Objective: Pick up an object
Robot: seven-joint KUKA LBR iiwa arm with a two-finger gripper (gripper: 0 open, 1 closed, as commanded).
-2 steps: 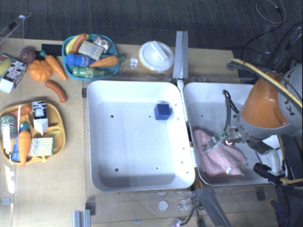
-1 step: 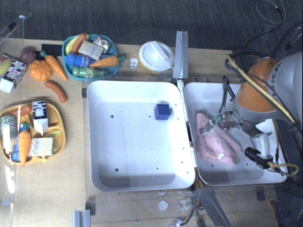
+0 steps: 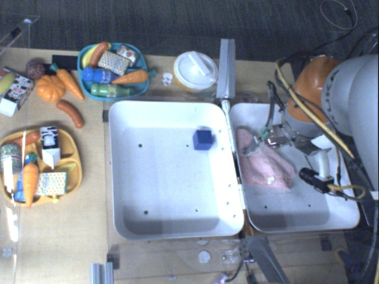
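Observation:
A small blue cube (image 3: 203, 139) lies in the left white bin (image 3: 148, 218), toward its upper right. A soft pink object (image 3: 267, 165) lies in the right white bin (image 3: 296, 218) against its left wall. My gripper (image 3: 260, 144) hangs low over the pink object's upper part, reaching in from the right. Whether it touches the pink object I cannot tell. The grey arm with its orange band (image 3: 311, 81) covers the right bin's upper right corner.
A blue bowl of toy food (image 3: 112, 70) and a white lidded cup (image 3: 195, 70) stand behind the left bin. A yellow tray of toy food (image 3: 41, 167), a toy pumpkin (image 3: 50, 89) and a sausage (image 3: 71, 113) lie left. Cables (image 3: 323, 185) cross the right bin.

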